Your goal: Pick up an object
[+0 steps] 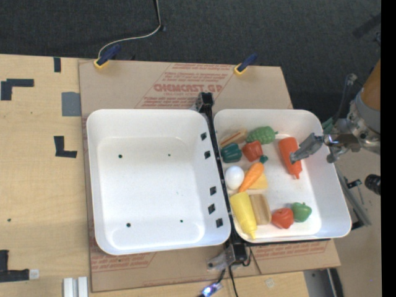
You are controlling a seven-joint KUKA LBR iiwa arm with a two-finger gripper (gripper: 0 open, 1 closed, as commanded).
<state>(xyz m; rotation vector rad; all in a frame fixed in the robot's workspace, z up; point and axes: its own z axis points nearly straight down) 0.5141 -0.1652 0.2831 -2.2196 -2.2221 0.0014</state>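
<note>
End effector [317,145] at 3 o'clock edge of right bin [334,228], fingers spread open, holding nothing, one fingertip just beside orange carrot [289,156]. Carrot lies apart from toy food cluster. Best approach: centre over carrot, descend straight, close across its narrow width.

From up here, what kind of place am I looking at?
Probably a robot test bench in a lab: two white bins clamped on cardboard, toy food such as a plastic carrot, and a gripper reaching in from the right.
</note>
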